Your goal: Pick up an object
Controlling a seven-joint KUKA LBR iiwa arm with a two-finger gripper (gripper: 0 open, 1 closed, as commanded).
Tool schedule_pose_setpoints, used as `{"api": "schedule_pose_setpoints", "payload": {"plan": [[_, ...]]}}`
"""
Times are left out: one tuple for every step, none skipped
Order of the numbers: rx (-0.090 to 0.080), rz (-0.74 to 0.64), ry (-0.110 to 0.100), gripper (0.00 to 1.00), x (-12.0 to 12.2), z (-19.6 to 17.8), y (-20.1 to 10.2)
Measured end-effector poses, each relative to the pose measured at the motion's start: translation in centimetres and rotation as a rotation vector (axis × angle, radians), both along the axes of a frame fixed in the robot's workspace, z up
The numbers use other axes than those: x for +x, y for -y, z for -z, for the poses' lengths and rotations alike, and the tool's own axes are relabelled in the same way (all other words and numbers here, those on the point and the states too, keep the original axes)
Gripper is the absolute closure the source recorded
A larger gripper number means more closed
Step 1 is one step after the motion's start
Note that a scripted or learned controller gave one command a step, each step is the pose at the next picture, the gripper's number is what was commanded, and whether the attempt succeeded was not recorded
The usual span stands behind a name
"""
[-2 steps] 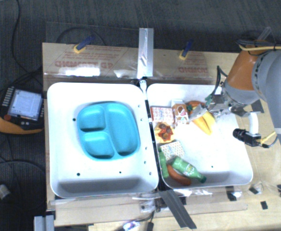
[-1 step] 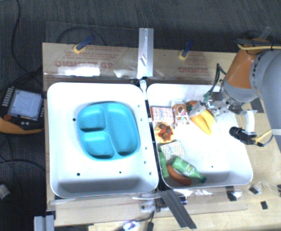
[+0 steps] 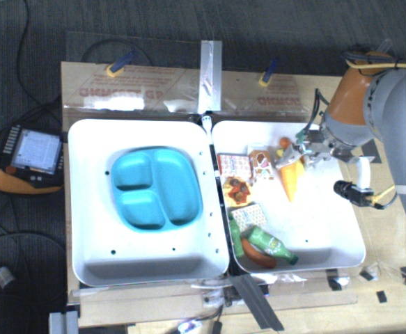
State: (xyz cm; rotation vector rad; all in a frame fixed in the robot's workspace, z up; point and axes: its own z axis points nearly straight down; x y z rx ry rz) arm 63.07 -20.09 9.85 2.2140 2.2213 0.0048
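Orange cone [image 3: 290, 177] (tip down) lies just below the pincer [image 3: 307, 147].

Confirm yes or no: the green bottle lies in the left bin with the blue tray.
No, the green bottle lies in the right bin, while the blue tray sits in the left bin.

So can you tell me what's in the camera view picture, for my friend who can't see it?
A grey robot arm reaches from the right, its tool by the wide end of an orange cone in the right white bin, which also holds a green bottle and small food packets. The left bin holds a blue divided tray.
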Motion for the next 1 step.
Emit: {"api": "schedule_pose_setpoints", "payload": {"plan": [[0.002,-0.068,-0.012,1.00,-3.99,-12.14,-3.60]]}}
